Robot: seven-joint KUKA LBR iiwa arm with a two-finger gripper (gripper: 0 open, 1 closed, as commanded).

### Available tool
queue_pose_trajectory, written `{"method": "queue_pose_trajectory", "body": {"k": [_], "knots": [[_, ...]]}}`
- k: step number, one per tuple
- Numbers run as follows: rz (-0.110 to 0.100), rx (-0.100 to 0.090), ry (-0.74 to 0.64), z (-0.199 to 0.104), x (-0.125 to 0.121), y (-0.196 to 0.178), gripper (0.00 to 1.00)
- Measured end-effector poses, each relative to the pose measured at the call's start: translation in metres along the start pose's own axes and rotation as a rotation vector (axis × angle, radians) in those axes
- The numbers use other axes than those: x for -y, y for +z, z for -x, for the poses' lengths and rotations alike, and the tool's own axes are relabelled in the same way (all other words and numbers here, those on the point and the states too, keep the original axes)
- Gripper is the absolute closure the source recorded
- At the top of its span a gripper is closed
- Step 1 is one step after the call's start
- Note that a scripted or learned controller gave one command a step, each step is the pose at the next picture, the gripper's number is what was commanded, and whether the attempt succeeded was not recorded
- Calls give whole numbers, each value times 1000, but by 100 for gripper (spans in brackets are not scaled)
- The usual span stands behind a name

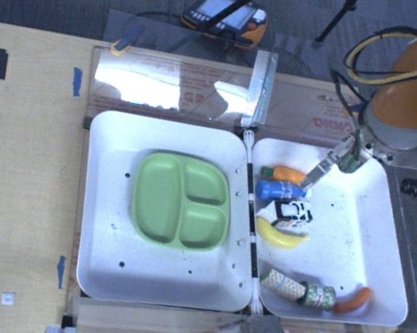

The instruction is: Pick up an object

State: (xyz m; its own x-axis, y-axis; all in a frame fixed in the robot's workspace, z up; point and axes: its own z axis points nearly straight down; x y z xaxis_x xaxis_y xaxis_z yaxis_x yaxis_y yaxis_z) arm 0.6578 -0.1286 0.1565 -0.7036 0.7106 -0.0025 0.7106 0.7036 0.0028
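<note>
Gripper (306, 182) low in right white bin (387, 229), tips at small blue plastic object (277, 191) beside orange carrot-shaped toy (287, 174). Finger opening: can't tell. Nothing lifted yet; blue object rests on bin floor above yellow toy banana (280, 234). Grasp and lift remain.

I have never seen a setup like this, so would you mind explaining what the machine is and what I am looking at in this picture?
This is a single camera fixed above a bench, looking down at a slant. The grey machine with the orange band is a robot arm reaching in from the right. Its claw is lowered into the right white bin, close to a blue object and an orange one. Nothing is visibly held. That bin also contains a banana, a small black and white item, a patterned tube and a reddish sausage shape. The left white bin holds a green divided plate.
</note>
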Motion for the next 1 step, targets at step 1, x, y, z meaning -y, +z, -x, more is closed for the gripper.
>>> {"method": "queue_pose_trajectory", "body": {"k": [1], "knots": [[-1, -1, -97, -1, -9, 19, 0]]}}
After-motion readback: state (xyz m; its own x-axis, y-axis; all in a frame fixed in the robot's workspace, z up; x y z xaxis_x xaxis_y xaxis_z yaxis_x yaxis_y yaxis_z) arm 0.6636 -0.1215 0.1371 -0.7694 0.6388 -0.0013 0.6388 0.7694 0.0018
